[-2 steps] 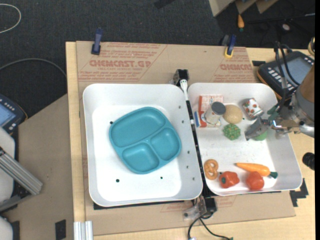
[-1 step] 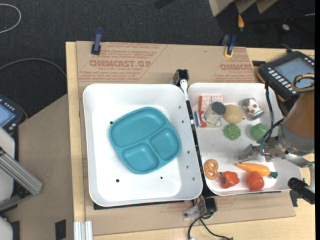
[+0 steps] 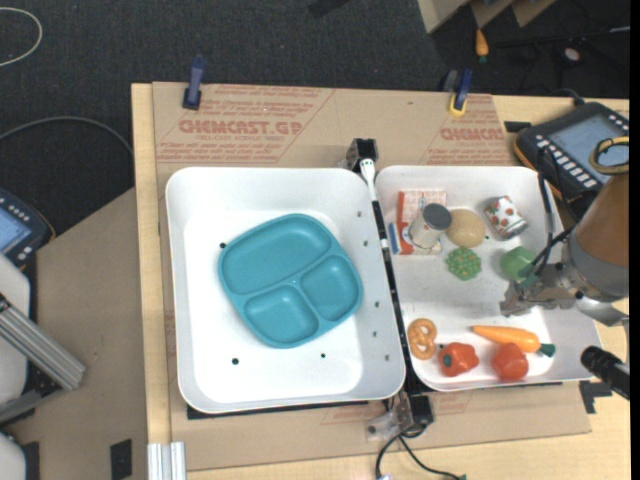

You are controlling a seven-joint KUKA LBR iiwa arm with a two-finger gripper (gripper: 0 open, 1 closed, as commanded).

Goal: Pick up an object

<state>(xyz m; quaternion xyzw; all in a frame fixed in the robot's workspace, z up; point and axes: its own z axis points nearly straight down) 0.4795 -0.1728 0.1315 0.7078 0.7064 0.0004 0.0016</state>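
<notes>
The right bin (image 3: 470, 176) holds several small items. A red and white box (image 3: 408, 212) with a grey can (image 3: 433, 221) on it lies at the back, next to a beige ball (image 3: 466, 228) and a spotted cup (image 3: 503, 215). In the middle are a green broccoli piece (image 3: 463, 264) and a green object (image 3: 517, 262). Along the front lie a pretzel (image 3: 421, 336), a red pepper (image 3: 457, 358), a tomato (image 3: 509, 362) and a carrot (image 3: 508, 337). My gripper (image 3: 519, 299) hangs over the bin's right side, just below the green object and above the carrot.
The left bin (image 3: 190, 298) holds a teal divided plate (image 3: 289, 279). A black pendant (image 3: 575, 144) rests at the bench's back right. Blue and yellow clamps (image 3: 193, 82) grip the bench's far edge. The arm's body (image 3: 605, 253) covers the right bin's right rim.
</notes>
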